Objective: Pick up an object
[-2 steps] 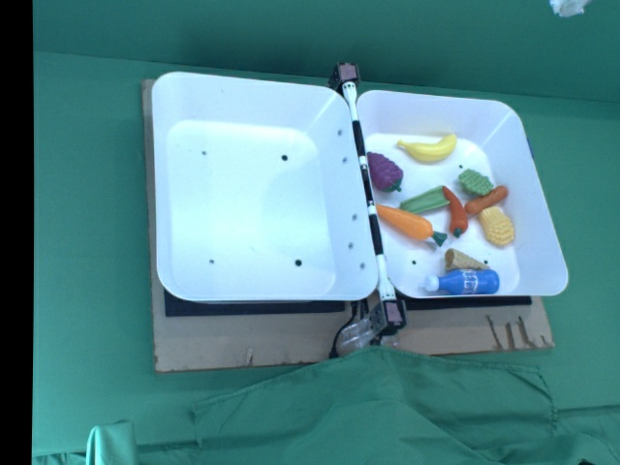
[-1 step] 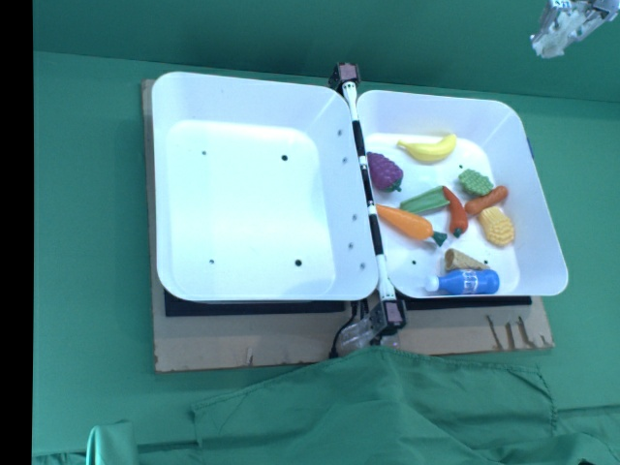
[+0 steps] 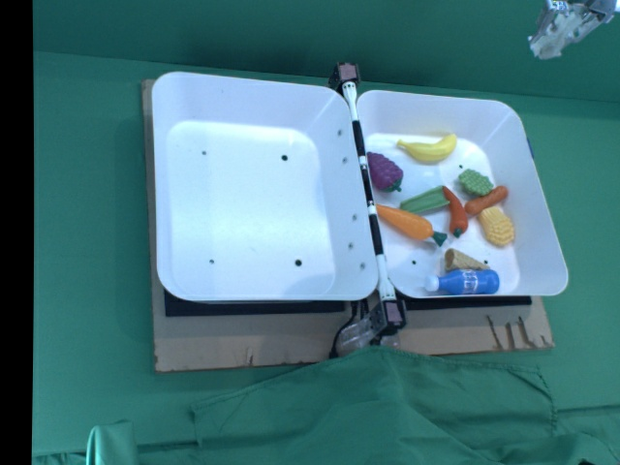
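**Gripper high at the far right corner, toys waiting in the bin below it**

From my console I see the gripper [image 3: 567, 22] up in the top right of the camera view, over bare green cloth [image 3: 87, 211], well apart from both bins and touching nothing. Nothing sits between its fingers; whether they are spread or closed I cannot tell at this size.

Below and to the left of the gripper lies the right bin [image 3: 538, 211], which holds all the toys. Nearest the gripper is the yellow banana [image 3: 429, 148] at the far side of the bin, with the purple grapes [image 3: 385, 171] further left by the divider. Lower come a small green leafy piece [image 3: 475, 181], a green pod [image 3: 423, 201], two small orange-red carrots [image 3: 455, 211] [image 3: 486, 200] crossing near each other, and a yellow corn cob [image 3: 497, 226]. A larger orange carrot [image 3: 411, 224] lies toward the divider. Furthest from the gripper, at the near wall, are a tan wedge [image 3: 461, 259] and a blue bottle [image 3: 465, 282] lying on its side just beside it.

A black-and-white striped bar [image 3: 366, 187] runs between the bins. Beyond it, further left, is the left bin [image 3: 252, 187]. Both rest on a brown cardboard sheet [image 3: 242, 342] over the green cloth, which bunches in folds at the near edge.
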Motion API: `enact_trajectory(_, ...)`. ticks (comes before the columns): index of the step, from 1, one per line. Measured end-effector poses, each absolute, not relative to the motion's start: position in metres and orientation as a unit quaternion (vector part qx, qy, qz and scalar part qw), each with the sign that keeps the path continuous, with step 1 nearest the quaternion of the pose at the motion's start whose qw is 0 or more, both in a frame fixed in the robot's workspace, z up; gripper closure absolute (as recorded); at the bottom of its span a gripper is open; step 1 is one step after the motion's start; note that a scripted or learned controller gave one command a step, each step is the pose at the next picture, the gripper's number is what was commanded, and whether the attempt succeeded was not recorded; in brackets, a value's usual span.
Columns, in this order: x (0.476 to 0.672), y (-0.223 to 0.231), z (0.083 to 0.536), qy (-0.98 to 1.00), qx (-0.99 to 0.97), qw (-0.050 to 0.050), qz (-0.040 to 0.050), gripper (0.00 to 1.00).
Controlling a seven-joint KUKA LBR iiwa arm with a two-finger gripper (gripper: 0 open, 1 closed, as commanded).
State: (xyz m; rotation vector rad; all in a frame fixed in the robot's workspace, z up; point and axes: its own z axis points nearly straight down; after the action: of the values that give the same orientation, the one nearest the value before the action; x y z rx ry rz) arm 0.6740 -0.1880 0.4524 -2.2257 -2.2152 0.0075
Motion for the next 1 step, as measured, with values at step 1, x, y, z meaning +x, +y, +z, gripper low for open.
enact_trajectory(1, 0.7008, -0.1562, 0.5083, -0.707, -0.707, -0.005, -0.0015, 1.00)
